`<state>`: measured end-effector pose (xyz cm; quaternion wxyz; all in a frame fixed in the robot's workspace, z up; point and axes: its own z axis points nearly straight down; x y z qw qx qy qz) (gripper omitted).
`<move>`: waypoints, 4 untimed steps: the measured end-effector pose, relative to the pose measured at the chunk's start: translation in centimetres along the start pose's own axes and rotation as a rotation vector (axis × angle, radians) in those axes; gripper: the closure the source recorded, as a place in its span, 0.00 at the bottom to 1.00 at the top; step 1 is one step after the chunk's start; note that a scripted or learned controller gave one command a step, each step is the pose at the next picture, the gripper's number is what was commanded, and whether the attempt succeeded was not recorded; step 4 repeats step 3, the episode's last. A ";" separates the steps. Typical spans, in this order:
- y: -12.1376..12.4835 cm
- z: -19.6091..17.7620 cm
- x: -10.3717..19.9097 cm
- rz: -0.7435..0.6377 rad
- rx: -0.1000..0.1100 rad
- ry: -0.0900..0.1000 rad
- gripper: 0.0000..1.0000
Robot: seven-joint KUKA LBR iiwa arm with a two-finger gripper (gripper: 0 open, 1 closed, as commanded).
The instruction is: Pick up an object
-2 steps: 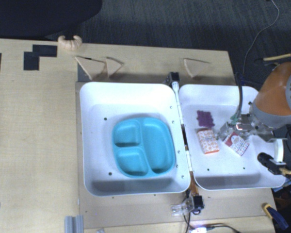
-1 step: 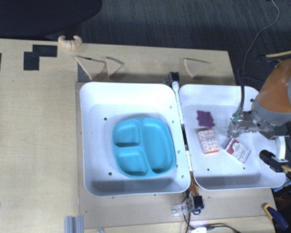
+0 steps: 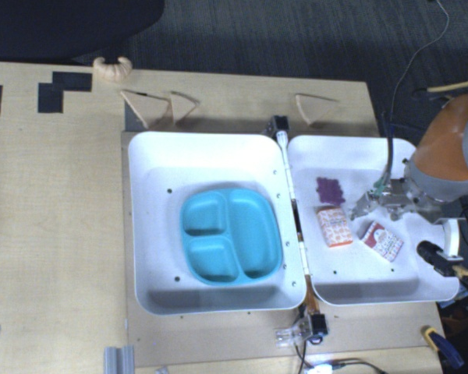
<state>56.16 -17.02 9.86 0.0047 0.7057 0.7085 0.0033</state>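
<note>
In the right bin [image 3: 351, 287] lie three small things: a dark purple piece [image 3: 330, 189] toward the back, a white and red packet [image 3: 335, 227] in the middle, and a red and white packet [image 3: 383, 241] to its right. My gripper [image 3: 372, 202] hangs low over the right bin, between the purple piece and the red and white packet, just above that packet's upper left corner. Nothing shows between its fingers.
The left bin [image 3: 152, 201] holds a blue divided tray [image 3: 231, 235] with three compartments. The arm's grey body and orange band [image 3: 446, 142] cover the right bin's right side. Cables run along the bench's front edge and behind the arm.
</note>
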 end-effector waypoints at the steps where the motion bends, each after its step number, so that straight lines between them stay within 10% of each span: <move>1: -7.2 1.0 2.2 0.002 0.002 0.000 0.00; 2: -7.0 -0.1 2.2 0.001 -0.003 -0.001 1.00; 3: -6.7 -12.6 5.4 -0.001 0.006 0.002 1.00; 4: -6.7 -12.6 5.4 -0.001 0.006 0.002 1.00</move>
